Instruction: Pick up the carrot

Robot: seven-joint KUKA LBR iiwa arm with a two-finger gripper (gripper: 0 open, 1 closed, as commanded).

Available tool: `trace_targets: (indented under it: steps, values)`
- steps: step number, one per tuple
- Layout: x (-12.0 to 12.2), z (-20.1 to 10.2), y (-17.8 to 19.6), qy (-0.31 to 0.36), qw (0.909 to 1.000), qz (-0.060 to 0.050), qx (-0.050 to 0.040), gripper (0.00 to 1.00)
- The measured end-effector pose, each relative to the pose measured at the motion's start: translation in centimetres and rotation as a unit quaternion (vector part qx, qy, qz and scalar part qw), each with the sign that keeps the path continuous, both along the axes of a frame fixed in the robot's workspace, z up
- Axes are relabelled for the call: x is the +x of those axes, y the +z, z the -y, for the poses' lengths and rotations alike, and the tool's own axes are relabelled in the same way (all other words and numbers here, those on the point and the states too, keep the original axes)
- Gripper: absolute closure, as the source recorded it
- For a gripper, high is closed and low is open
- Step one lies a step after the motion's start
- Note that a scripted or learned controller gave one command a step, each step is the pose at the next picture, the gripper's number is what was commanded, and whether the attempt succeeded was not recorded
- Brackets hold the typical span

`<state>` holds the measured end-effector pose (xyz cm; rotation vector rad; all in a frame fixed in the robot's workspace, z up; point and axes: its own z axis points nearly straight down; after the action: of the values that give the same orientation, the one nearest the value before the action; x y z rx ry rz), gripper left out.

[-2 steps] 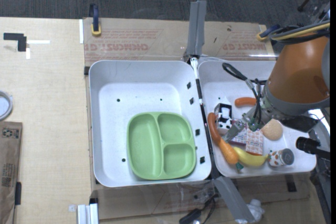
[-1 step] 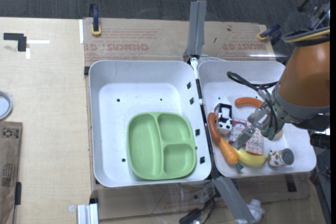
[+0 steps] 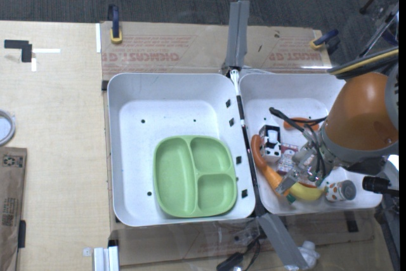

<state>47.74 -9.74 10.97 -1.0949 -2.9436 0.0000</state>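
The carrot [image 3: 269,174] is orange and lies along the left side of the right bin [image 3: 254,105], slanting toward the front. My gripper [image 3: 293,179] reaches in from the right under the orange-banded wrist [image 3: 361,114] and hangs low over the carrot's front end, right beside or touching it. A yellow banana [image 3: 309,193] lies just right of the gripper tip, and the gripper body hides part of the clutter there.
The left bin [image 3: 120,136] holds a green three-compartment plate [image 3: 195,176]. The right bin also has a black-and-white toy [image 3: 272,140], a black curved piece [image 3: 287,117] and a small can [image 3: 344,190]. A grey divider post [image 3: 238,35] stands behind the bins.
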Motion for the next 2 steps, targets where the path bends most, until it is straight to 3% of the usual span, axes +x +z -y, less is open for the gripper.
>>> trace_targets:
  steps: [1, 2]
  values:
    - [0.1, 0.0, 0.9, -0.002, 1.0000, 0.001, 0.0001, 1.00]
    - [2.4, -5.3, 8.2, -0.032, 0.9995, 0.001, -0.0005, 1.00]
